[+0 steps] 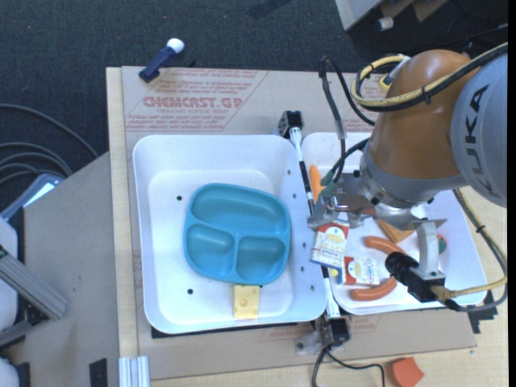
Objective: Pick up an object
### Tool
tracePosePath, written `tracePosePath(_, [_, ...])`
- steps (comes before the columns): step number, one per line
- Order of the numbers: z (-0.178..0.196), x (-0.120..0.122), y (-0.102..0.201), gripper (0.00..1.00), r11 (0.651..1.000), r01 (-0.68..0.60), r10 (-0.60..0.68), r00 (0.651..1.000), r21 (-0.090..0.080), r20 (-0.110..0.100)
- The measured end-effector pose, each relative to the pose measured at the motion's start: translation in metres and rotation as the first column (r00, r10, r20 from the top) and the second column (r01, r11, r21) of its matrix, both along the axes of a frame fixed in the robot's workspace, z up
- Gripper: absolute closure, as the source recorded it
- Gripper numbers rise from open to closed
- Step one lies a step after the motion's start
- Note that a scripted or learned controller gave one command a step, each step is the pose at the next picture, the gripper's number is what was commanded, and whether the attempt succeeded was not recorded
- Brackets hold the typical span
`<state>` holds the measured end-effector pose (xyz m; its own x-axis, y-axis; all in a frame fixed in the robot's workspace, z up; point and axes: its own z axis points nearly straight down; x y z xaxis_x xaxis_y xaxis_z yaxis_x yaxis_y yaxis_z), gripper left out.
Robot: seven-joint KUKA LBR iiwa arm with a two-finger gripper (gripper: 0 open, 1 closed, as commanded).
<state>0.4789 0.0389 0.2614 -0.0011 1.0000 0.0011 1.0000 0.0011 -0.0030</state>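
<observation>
1. Camera view puts the tool (334,206) low over the right bin (468,252), at its left wall; I cannot tell how it is set.
2. To grasp well, centre over one item, descend straight, close firmly.
3. Nearest is a white carton (329,244), red-printed, lying flat just below the tool; sausages (372,290) lie beside it.

the two white bins (153,216) look like smooth moulded plastic with a soft sheen. the blue divided plate (236,234) is matt plastic, faintly glossy on its ridges. the yellow cheese wedge (247,301) looks like dull plastic. the bench top (193,103) is a protective paper film, printed in red. the arm's orange band (419,119) is glossy and smooth. the sausage (372,291) looks shiny, like toy plastic.
</observation>
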Motion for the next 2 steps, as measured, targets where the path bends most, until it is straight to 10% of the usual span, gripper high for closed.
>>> tracePosePath(2, [-0.001,0.015,-0.082,1.0,1.0,0.001,-0.001,1.0,-0.001,0.0])
